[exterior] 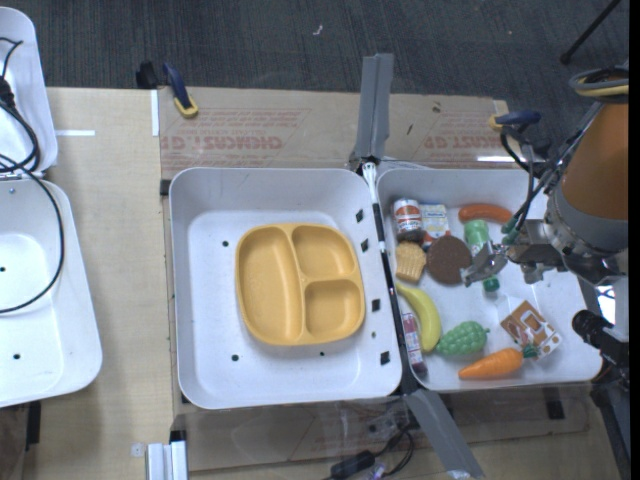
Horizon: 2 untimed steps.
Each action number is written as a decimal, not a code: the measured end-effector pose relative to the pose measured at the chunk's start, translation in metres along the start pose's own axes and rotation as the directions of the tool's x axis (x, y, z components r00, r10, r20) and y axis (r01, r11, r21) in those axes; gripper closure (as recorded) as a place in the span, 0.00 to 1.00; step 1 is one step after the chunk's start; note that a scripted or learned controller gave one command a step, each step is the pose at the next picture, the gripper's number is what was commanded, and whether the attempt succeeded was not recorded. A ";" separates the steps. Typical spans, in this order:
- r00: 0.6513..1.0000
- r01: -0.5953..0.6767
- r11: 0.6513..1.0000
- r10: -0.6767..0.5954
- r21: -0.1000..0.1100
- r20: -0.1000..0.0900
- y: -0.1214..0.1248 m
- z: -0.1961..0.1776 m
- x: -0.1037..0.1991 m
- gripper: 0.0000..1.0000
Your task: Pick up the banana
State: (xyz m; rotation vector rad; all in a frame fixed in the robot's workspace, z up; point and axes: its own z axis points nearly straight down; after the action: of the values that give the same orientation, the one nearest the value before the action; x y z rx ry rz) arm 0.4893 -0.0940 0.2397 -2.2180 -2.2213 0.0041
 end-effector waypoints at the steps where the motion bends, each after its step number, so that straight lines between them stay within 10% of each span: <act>1: 0.996 0.089 0.996 -0.089 -0.001 0.000 0.001 0.149 -0.015 0.00; 2: 0.997 0.080 0.997 -0.080 -0.012 0.011 -0.010 0.146 -0.009 0.00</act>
State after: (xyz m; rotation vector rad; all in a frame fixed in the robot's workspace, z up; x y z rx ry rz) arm 0.4789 -0.1030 0.0939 -2.1380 -2.3208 0.0018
